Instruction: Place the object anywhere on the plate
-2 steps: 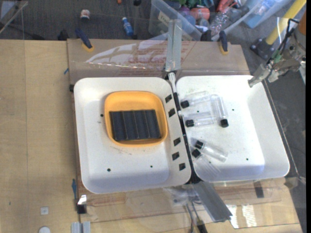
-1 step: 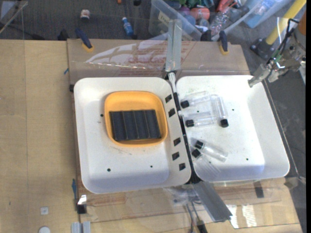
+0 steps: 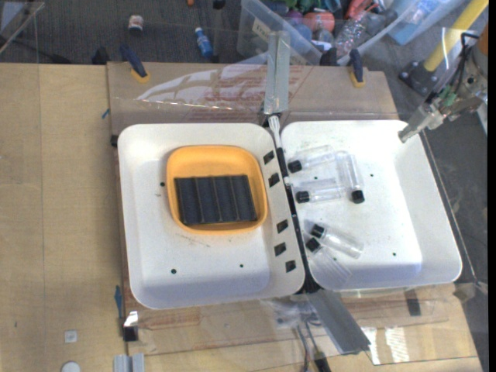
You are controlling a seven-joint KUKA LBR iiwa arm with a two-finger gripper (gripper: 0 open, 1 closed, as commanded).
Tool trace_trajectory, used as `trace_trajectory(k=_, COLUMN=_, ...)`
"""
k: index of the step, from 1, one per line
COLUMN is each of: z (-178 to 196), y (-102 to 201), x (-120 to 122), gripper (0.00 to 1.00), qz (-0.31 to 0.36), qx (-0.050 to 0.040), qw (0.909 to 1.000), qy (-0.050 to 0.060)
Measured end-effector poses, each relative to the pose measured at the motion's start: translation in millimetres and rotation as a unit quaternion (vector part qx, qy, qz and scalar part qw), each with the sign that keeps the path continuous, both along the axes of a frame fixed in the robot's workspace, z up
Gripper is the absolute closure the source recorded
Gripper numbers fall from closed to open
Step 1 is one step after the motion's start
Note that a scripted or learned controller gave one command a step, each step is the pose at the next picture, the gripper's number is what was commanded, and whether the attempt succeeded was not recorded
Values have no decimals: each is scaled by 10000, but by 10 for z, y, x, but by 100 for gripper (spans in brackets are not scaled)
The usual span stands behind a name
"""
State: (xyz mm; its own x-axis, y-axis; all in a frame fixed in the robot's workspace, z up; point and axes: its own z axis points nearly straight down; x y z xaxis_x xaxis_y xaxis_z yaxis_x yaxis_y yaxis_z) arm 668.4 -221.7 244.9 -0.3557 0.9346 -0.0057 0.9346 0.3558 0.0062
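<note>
The orange plate (image 3: 217, 188) sits in the left white bin (image 3: 147, 270), toward that bin's far half, and carries a dark ribbed rectangular insert (image 3: 215, 200) across its middle. Nothing readable shows on the plate or insert; no brand or lettering can be made out anywhere at this resolution.

To the right of the plate, past the central divider (image 3: 280, 200) with its row of small black clips, lies the right white bin (image 3: 434, 239). In it are the task's things: several clear plastic vials with black caps. One pair of vials (image 3: 325, 161) lies nearest the far edge, level with the plate's far rim; another vial (image 3: 319, 194) lies just in front of them, with a loose black cap (image 3: 357, 196) beside it. A further capped vial (image 3: 333, 240) lies nearer the camera, level with the plate's near rim. Their clear bodies blur against the white, so the exact count is uncertain, perhaps four.

The gripper (image 3: 411, 130) hangs over the far right corner of the right bin, well apart from the plate and from the vials. It looks like a pale narrow tip; whether its fingers are apart or together cannot be told, and nothing is seen in it.

Beyond the bins, a clear tub of coloured toys (image 3: 333, 6) stands on the floor.
</note>
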Motion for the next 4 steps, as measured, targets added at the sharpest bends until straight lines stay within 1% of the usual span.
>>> trace_trajectory(k=1, z=41, y=3, x=3, gripper=0, qz=761, qx=-7, qw=9971, qy=-2)
trace_trajectory(k=2, z=41, y=3, x=3, gripper=0, qz=761, qx=-6, qw=9971, qy=-2)
trace_trajectory(k=3, z=54, y=-3, x=2, gripper=0, qz=1674, qx=-10, qw=9859, qy=0)
trace_trajectory(k=4, z=54, y=-5, x=1, gripper=0, qz=1673, qx=-9, qw=9859, qy=-1)
